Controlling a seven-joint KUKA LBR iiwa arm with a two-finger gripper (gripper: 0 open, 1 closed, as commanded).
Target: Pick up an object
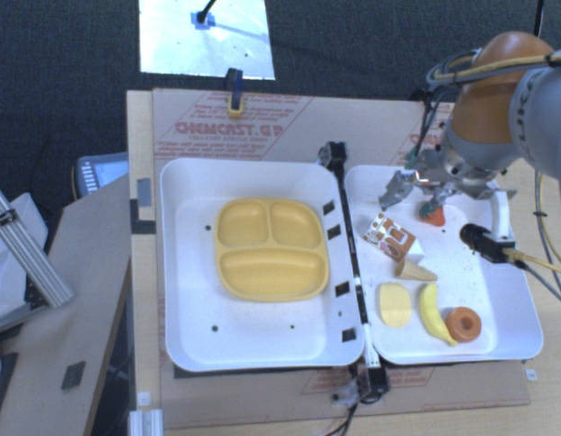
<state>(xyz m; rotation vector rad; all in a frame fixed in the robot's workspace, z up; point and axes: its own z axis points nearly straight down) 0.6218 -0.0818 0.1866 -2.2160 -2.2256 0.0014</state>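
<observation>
The arm [498,89] bends down over the right bin [526,316] — whether its fingers [417,185] are spread, I cannot tell.

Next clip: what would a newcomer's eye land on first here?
Probably the yellow divided plate, alone in the middle of the left bin. Next, the grey arm with its orange band reaching in from the right, its gripper over the far end of the right bin. Below it sits a cluster of small toy food: a banana, an orange ring and a patterned box.
</observation>
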